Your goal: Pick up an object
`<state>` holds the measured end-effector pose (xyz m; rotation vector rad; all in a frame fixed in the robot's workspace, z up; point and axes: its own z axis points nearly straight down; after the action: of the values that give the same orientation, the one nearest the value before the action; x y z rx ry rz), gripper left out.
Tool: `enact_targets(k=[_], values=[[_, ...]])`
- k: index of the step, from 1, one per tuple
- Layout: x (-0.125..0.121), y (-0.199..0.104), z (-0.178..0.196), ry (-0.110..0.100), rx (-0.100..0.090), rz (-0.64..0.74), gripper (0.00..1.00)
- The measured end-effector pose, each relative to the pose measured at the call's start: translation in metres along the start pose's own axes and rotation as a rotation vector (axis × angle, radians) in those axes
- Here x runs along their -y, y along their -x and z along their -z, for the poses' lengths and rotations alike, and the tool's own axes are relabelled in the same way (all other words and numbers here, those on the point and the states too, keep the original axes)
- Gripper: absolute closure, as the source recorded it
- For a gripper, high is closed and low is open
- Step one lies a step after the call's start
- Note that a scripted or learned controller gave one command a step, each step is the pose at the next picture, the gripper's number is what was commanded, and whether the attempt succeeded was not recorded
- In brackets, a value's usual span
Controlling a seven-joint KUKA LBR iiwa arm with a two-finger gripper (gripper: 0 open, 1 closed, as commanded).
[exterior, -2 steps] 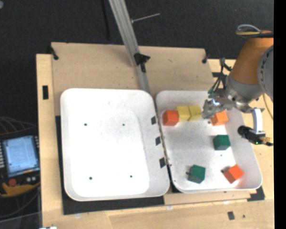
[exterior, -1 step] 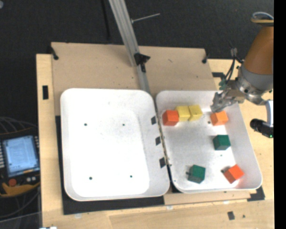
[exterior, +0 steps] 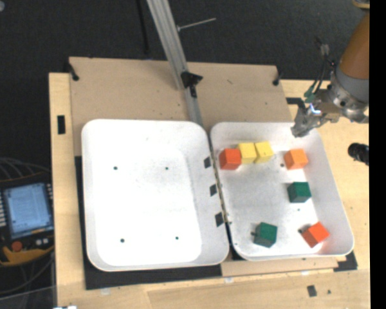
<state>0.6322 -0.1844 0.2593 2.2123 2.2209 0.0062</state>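
The right bin (exterior: 244, 198) holds several small blocks. An orange-red block (exterior: 229, 158) sits beside two yellow blocks (exterior: 256, 151) near the back. An orange block (exterior: 296, 158) lies further right. Two green blocks (exterior: 299, 192) (exterior: 265, 234) and an orange-red block (exterior: 315, 234) lie toward the front. My gripper (exterior: 301, 129) hangs over the bin's back right corner, above and behind the orange block, with nothing visible in it.
The left bin (exterior: 145, 192) lies beside the right one. A grey metal post (exterior: 174, 50) slants up from between the bins at the back. A tablet-like pendant (exterior: 22, 211) lies off the bench to the left.
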Motion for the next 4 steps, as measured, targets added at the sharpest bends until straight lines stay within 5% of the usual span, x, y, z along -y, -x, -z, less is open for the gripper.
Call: enact_targets(k=[4], values=[[0.042,-0.196,-0.010,-0.007,-0.004,0.004,1.00]])
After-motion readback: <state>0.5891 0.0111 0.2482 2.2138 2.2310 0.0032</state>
